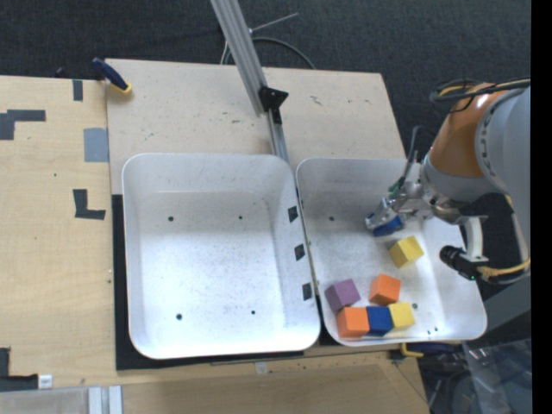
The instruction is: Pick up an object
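A grey KUKA arm (483,158) with an orange band reaches in from three o'clock over the right-hand bin (345,184) of a two-bin bench, its gripper (390,214) low above the bin floor near the centre. A small blue object (385,224) sits right at the gripper's tip, at about six o'clock from the wrist; it shows as a dark-blue, blocky shape partly covered by the pale metal of the tool. Whether the claw is apart, together or clamped on that blue piece cannot be told from this angle.

Just beside it, at about four o'clock, a yellow cube (406,251) lies tilted on the white floor, apart from the rest. Toward the bin's six o'clock edge a cluster of foam blocks gathers: a purple cube (342,294) at the cluster's nine o'clock, an orange cube (385,288) at its twelve, and along the rim a row of three touching blocks, orange block (353,321), blue block (379,319) and yellow block (401,315).

The left-hand bin (138,231) lies alongside, the two rims meeting. A slanted metal rail (241,41) crosses the plywood bench (172,102) from twelve o'clock, and a blue-and-yellow clamp handle (112,76) rests at the bench's ten o'clock corner.
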